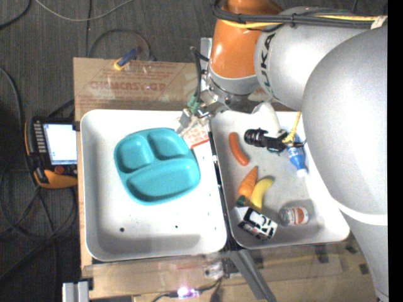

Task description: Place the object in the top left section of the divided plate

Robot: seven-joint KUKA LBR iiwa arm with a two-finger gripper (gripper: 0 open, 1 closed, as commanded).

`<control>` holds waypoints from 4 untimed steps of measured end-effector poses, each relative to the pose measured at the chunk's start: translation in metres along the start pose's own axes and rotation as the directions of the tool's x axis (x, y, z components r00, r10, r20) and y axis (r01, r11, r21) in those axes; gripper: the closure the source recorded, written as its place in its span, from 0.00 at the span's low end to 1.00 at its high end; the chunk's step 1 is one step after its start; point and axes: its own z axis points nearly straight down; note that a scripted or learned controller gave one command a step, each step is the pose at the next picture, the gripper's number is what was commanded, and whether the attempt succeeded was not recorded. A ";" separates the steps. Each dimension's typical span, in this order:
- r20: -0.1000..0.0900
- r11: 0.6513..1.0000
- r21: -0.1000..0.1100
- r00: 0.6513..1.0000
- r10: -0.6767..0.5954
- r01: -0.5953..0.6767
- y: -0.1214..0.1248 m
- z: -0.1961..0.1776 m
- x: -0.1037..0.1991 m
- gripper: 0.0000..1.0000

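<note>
We see the gripper [191,113] just above the upper right edge of the divided plate [157,164], but we cannot tell its state.

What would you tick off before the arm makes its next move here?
1. Divided plate lies flat in the left bin: ok.
2. Plate's top left section bare: ok.
3. Gripper over the plate's upper right edge, not the target section: not ok.
4. Object between its fingers: cannot tell.
5. Carrot, banana and sausage lie in the right bin: ok.
</note>
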 end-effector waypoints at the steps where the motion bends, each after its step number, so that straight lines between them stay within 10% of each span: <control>1: -0.002 0.998 -0.001 0.998 -0.060 0.060 0.035 -0.009 0.070 1.00; 3: 0.000 0.989 0.000 0.989 -0.149 0.149 0.009 0.010 0.069 1.00; 4: -0.001 0.980 0.000 0.980 -0.201 0.201 0.031 0.032 -0.003 1.00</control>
